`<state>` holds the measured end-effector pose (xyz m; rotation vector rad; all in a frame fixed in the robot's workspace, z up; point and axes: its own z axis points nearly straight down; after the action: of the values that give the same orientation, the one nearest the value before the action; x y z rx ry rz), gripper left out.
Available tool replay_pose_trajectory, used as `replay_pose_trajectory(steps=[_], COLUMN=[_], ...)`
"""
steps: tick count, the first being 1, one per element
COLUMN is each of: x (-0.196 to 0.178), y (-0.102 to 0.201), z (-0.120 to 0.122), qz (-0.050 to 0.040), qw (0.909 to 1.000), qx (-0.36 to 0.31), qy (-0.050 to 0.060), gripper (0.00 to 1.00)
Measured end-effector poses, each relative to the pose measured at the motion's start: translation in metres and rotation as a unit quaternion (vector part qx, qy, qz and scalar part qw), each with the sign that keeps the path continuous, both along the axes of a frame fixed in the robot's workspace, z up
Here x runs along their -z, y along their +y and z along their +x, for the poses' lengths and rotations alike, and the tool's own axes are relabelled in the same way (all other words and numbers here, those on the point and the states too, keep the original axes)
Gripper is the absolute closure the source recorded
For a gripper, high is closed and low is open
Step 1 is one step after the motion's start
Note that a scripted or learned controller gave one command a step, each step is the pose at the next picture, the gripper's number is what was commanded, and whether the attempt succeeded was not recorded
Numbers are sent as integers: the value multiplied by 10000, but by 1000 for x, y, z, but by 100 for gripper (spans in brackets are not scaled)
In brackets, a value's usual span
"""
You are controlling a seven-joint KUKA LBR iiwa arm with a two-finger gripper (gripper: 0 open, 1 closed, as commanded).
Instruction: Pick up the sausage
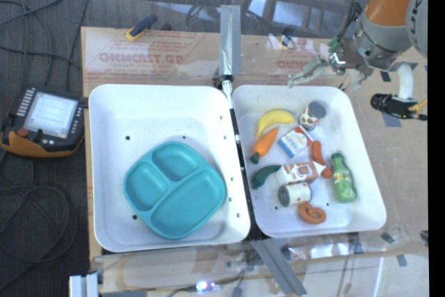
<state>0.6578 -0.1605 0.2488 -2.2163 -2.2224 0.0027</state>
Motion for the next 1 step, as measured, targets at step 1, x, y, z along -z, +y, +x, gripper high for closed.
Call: replay_pose_trajectory(steps=[1], x=[145], y=[-19], z=[-59], qz=[-6], qw=[10000], qx=[37], qy=[9], gripper=[0])
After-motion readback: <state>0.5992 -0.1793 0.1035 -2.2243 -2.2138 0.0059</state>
